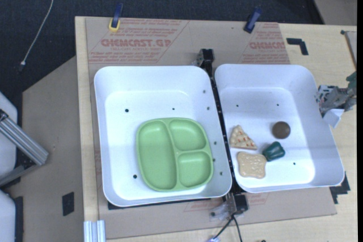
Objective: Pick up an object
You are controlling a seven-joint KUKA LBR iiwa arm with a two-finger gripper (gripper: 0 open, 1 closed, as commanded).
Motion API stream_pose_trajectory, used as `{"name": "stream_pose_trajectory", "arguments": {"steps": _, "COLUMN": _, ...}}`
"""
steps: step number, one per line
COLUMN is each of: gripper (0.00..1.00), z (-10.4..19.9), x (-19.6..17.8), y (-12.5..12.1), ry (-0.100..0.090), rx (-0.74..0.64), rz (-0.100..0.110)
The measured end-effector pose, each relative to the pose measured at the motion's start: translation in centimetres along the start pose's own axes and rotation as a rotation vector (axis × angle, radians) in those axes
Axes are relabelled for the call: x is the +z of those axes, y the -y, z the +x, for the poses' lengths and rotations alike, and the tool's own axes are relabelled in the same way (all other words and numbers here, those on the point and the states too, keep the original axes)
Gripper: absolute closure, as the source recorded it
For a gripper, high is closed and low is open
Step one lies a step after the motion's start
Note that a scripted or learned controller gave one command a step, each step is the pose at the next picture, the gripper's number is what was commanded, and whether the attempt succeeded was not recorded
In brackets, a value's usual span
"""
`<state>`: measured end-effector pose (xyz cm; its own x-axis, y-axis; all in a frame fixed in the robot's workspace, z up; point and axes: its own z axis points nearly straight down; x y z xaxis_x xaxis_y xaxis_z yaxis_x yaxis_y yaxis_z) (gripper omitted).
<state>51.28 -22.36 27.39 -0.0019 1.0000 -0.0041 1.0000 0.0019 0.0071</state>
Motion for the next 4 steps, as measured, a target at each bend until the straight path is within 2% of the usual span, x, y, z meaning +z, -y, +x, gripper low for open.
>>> {"name": "stream_pose_trajectory", "arguments": {"steps": 1, "gripper": 1.0, "z": 5.0, "x": -0.1, "y": 0.9, "ry": -0.007, "rx": -0.003, "rz": 0.009}}
{"name": "stream_pose_trajectory", "arguments": {"steps": 3, "gripper": 1.0, "z": 16.2, "x": 2.7, "y": 0.1, "ry": -0.007, "rx": -0.004, "rz": 0.01}}
{"name": "stream_pose_trajectory", "arguments": {"steps": 4, "gripper": 1.0, "z": 21.3, "x": 2.2, "y": 0.0, "ry": -0.005, "rx": 0.0, "rz": 0.007}}
